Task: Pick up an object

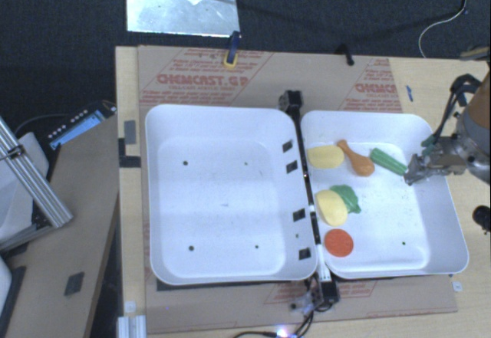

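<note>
The right bin (437, 244) holds several toy foods: a yellow piece (325, 157) at its upper left, an orange drumstick (356, 159) beside it, a green cylinder (388, 161), a second yellow piece (332, 208) with a green leafy bit (347, 196) against it, and a red-orange disc (339, 243). My gripper (418, 170) hangs over the bin's right side, just right of the green cylinder and close to it. No object shows between its fingers.
The left bin (222, 191) lies beside the right one, with black clips along the shared wall (305, 198). Both rest on a brown sheet on the bench. A grey rail (31, 191) stands at far left. A cable runs at upper right.
</note>
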You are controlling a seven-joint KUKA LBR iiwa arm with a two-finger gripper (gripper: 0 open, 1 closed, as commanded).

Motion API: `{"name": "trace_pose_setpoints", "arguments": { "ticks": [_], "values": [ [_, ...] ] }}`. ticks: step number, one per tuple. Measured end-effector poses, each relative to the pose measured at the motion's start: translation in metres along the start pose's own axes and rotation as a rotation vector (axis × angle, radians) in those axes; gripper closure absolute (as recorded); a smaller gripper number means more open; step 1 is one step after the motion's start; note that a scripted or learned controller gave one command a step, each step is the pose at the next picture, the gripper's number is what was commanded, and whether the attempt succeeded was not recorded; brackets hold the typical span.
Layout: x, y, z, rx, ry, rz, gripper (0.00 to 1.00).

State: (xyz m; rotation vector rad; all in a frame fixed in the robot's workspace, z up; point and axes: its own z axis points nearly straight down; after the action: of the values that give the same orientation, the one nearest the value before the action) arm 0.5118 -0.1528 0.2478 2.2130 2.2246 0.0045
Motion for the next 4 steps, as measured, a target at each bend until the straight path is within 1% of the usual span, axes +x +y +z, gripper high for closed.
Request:
{"name": "trace_pose_setpoints", "arguments": {
  "ticks": [1, 2, 3, 4],
  "values": [
    [0.016, 0.092, -0.077, -0.012, -0.004, -0.004, 1.00],
    [0.038, 0.161, -0.111, -0.007, -0.002, -0.003, 1.00],
    [0.005, 0.158, -0.247, -0.014, -0.005, 0.005, 1.00],
    [0.029, 0.158, -0.261, 0.000, -0.001, -0.001, 1.00]
  ]
}}
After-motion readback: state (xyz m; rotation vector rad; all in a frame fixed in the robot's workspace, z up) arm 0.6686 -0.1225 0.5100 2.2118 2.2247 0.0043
